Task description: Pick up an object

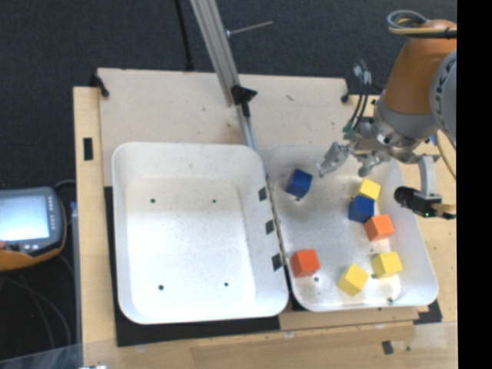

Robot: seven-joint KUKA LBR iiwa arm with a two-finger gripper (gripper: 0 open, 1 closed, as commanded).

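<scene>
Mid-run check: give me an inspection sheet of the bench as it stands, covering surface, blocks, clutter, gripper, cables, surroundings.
Surface: wooden bench bearing left bin and right bin, side by side.
Job's things: all in the right bin: blue cube alone at upper left; yellow cube, blue cube, orange cube, yellow cube, yellow cube, orange cube.
Clutter: nothing seen.
Gripper: above the right bin's upper part; jaws unreadable.
Cables: wires beside the wrist.
Surroundings: metal strut; handheld screen at left.

Left of my claw (336, 160), one blue cube (299, 183) sat alone with bare bin floor (323, 214) below it; right and below, five cubes (373, 225) crowded close together.
</scene>
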